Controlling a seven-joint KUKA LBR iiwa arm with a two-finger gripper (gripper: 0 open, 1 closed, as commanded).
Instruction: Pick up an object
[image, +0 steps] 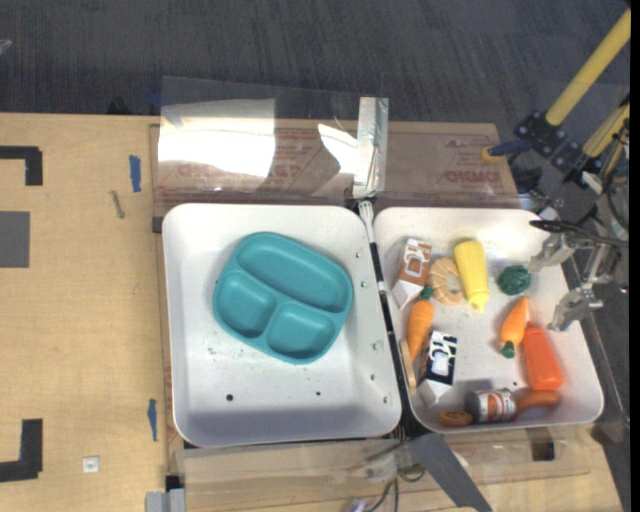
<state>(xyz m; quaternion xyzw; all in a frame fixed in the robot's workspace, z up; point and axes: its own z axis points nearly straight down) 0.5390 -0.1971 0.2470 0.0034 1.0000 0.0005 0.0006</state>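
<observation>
At the left of the frame the wooden surface (80, 300) carries black tape marks and small blue tape strips. Next comes the left white bin (200, 400), holding one teal divided plate (283, 296), turned at a slant with its large compartment toward the upper right. The right white bin (585, 400) holds all the small things. Along its left side lie a small orange and white carton (415, 262), a carrot (421, 320) with its long axis near vertical and its green top upward, and below it a black and white box (440, 358). At the bin's centre a yellow bottle (472, 272) lies almost upright in the frame, narrow end downward, touching a round beige piece (447, 283). Near the lower rim a can (492, 405) lies on its side, long axis horizontal. Further right are a dark green lump (514, 280), a second carrot (514, 322) slanting with its green end to the lower left, and an orange bottle (541, 362) lying lengthwise up and down.
</observation>
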